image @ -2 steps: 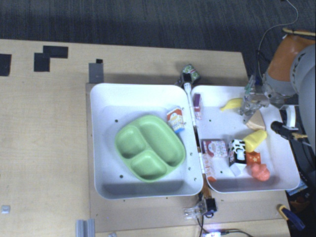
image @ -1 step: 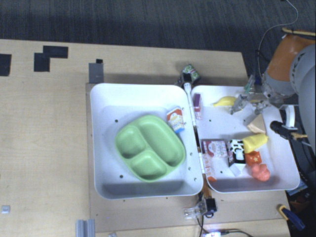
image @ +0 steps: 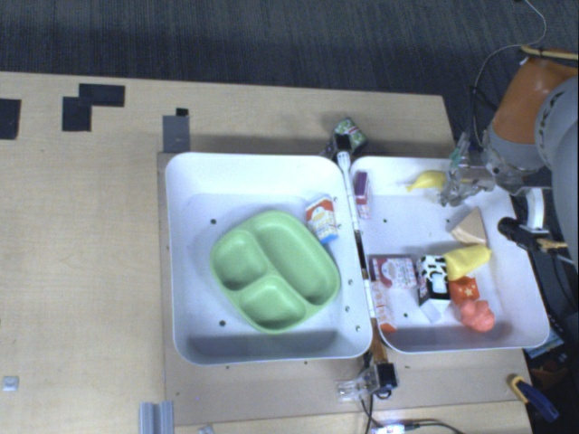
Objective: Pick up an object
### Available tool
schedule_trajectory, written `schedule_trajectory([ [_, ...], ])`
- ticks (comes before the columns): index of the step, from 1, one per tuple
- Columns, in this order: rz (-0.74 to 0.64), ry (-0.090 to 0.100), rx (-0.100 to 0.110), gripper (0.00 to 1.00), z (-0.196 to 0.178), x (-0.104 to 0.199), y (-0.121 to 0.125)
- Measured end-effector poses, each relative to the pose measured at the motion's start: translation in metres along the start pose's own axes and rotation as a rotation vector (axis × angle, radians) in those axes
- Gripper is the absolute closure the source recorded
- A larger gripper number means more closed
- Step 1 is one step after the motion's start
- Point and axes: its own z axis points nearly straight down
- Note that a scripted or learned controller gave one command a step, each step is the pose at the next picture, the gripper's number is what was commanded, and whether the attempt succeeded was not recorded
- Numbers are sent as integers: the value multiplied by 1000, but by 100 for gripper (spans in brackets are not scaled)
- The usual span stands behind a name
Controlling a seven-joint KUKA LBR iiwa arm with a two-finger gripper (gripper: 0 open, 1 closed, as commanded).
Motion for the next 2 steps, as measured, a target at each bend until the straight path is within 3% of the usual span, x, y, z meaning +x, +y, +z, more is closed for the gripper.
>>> schedule_trajectory([
  [1, -1, 0, -1, 0, 0, 0, 0],
  [2, 1, 2, 10, 0, 12, 60, 1],
])
